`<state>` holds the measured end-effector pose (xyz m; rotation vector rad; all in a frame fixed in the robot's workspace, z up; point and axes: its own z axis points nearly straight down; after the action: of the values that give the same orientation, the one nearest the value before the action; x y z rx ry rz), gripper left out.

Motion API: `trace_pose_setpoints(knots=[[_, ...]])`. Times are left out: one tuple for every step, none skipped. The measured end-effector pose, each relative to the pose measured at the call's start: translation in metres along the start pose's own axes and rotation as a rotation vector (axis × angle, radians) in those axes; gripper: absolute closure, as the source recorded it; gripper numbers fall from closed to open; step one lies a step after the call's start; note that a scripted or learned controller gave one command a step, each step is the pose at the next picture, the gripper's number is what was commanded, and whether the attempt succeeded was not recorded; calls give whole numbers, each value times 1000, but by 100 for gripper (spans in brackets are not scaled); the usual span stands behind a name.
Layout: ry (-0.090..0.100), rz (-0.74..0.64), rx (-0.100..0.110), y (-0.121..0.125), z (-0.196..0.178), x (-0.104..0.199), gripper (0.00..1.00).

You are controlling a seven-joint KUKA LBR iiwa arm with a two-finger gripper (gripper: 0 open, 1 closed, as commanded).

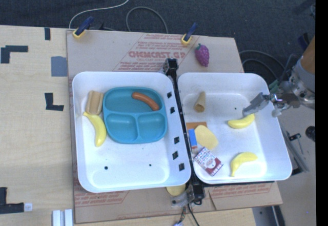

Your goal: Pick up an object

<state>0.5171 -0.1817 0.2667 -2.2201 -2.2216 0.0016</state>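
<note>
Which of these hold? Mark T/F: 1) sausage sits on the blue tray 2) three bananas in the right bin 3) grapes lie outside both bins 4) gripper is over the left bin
1) True: the sausage lies in the blue tray.
2) False: the right bin holds two bananas; a third is in the left bin.
3) True: the grapes lie on the cardboard.
4) False: the gripper is over the right bin.
</note>
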Motion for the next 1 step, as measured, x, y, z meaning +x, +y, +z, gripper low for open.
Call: trace_pose_setpoints(knots=[[-1,-5,-4,89,91,28,0]])
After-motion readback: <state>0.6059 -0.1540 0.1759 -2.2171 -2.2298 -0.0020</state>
